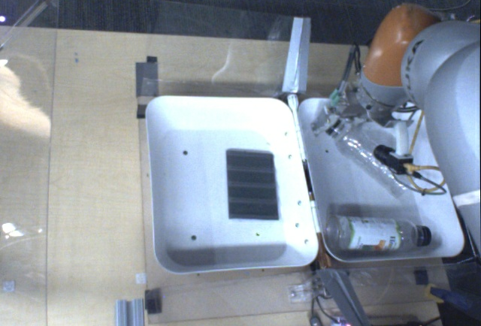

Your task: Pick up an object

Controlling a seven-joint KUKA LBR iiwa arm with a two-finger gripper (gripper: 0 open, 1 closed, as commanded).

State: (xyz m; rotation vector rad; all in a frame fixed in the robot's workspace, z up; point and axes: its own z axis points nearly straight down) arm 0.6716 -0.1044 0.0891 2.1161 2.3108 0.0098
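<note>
- Arm point(443, 92): enters from the right, over the right bin point(331, 167).
- Bottle point(379, 233): lies on its side by that bin's near wall, long axis left-right, cap to the right.
- Gripper point(334, 114): at the bin's far-left corner; open or closed cannot be judged. The bottle lies toward the near wall from it.

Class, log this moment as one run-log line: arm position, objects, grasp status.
arm: over right bin | bottle: lying at near edge | left bin: dark ribbed pad | grasp: none visible
</note>
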